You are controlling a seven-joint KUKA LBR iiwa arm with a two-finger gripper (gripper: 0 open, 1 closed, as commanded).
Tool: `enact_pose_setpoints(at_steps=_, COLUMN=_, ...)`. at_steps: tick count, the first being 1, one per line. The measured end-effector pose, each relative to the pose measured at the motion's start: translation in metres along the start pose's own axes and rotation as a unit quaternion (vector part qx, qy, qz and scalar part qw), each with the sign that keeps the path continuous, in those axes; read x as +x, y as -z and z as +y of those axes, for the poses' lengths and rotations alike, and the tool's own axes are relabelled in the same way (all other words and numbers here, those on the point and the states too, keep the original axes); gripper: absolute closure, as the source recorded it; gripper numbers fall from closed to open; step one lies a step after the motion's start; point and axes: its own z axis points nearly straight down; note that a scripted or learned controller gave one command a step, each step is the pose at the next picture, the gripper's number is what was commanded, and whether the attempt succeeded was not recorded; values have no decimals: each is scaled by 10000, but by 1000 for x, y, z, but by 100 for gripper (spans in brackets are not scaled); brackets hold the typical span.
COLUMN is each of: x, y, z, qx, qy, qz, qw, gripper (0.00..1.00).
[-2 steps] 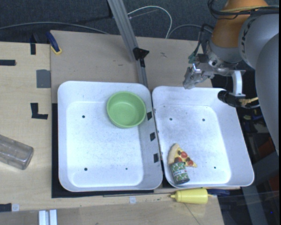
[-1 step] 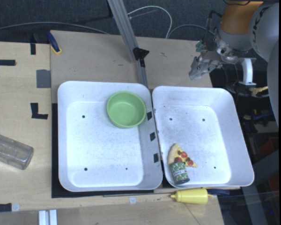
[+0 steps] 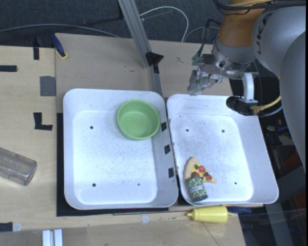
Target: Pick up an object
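I see the arm [image 3: 269, 29] entering from the right, its grey body and orange band filling the upper right corner, above the far edge of the right bin. The bench [image 3: 20, 106] is tan and carries black tape marks on its left part.

The left bin [image 3: 113, 188] holds one item: a green bowl [image 3: 138, 119], upright, in the far right part of the bin, close to the wall shared with its neighbour. The right bin [image 3: 246, 158] holds two items near its front left corner: a pizza slice [image 3: 197, 168] and a green can [image 3: 197, 187] lying on its side, the two touching or nearly so.

A clear plastic cup [image 3: 10, 164] lies on its side on the bench, well left of the bins. A yellow bottle [image 3: 210, 214] lies on the bench just outside the front rim of the right bin.

The gripper [image 3: 199, 83] hangs over the far left corner of the right bin, well apart from the slice and the can. I see nothing between its fingers; I cannot tell whether they stand apart or together.
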Motion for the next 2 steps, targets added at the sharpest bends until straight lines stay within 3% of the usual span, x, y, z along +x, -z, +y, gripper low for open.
enact_pose_setpoints(at_steps=2, x=97, y=-27, z=-41, qx=12, qy=-4, qz=-2, qw=10000, gripper=100)
